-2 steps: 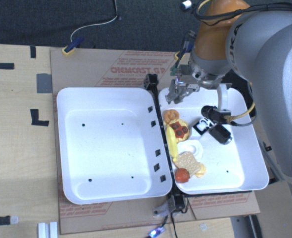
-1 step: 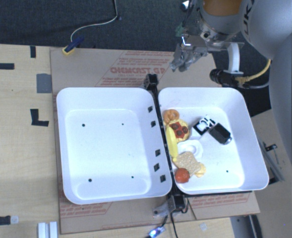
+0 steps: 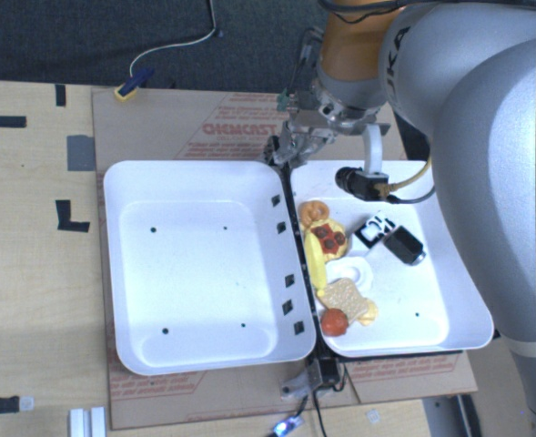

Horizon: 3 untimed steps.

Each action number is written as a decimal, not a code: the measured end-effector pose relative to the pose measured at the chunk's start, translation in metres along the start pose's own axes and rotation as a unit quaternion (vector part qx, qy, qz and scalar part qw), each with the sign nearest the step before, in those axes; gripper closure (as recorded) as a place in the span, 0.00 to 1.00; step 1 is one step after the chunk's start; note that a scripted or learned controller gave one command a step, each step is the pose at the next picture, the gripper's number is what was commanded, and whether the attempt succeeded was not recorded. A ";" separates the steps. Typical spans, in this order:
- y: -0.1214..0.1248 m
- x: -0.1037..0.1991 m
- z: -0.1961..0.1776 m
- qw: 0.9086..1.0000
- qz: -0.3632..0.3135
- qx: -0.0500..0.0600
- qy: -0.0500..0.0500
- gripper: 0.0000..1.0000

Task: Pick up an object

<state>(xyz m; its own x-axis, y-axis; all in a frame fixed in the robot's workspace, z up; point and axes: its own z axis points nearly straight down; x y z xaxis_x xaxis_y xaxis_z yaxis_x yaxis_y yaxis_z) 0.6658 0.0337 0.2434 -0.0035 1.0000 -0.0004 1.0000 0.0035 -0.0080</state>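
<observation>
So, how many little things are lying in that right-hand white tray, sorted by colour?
Yellow: 1, the long yellow banana
Red: 2, the round red tomato and red-topped piece
Tan: 1, the tan bread slice
Black: 1, the black block
Total: 5

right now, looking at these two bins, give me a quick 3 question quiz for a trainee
1. True or false: the small objects lie in the right bin, bunched against the wall it shares with the left bin.
2. Multiple choice: where is the gripper? A) low in the left bin B) above the far end of the divider between the bins C) over the near right corner
3. Fill in: the red ball lies at the ____ end of the object row.

Key
1. True
2. B
3. near
</observation>
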 end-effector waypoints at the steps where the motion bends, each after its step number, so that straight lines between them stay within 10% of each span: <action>1: 0.003 0.024 -0.127 1.000 -0.001 -0.010 0.001 1.00; 3: -0.033 0.038 -0.033 1.000 0.002 -0.002 -0.001 1.00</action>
<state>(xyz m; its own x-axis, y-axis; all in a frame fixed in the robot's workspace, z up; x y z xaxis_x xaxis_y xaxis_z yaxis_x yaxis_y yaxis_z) 0.6326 0.0714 0.2765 0.0008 1.0000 -0.0020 1.0000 -0.0008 -0.0048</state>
